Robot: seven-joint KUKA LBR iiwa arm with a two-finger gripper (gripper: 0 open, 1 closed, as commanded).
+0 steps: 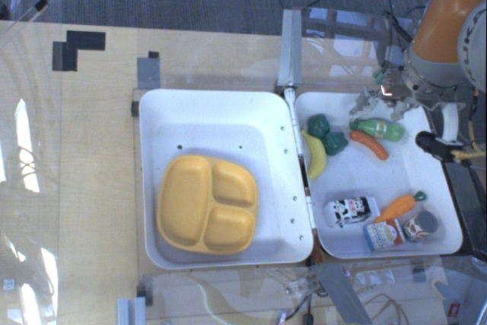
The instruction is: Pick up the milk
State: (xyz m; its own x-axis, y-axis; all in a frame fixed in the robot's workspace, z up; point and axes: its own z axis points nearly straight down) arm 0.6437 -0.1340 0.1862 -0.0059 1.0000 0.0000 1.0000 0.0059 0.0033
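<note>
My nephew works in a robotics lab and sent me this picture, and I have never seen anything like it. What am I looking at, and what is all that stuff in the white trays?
This is one photo from a camera fixed above a workbench, looking down at a slant. The grey and orange shape at the top right is a robot arm; its gripper hangs over the far end of the right bin, just above a green bottle. Nothing shows between its fingers.

The left bin holds a yellow divided plate. The right bin holds toy groceries: a banana, broccoli, an orange-red carrot, a second carrot, a small can, a juice box, and a black-and-white milk carton lying on its side. The milk is what the arm should pick up; it lies untouched, well away from the gripper.
</note>
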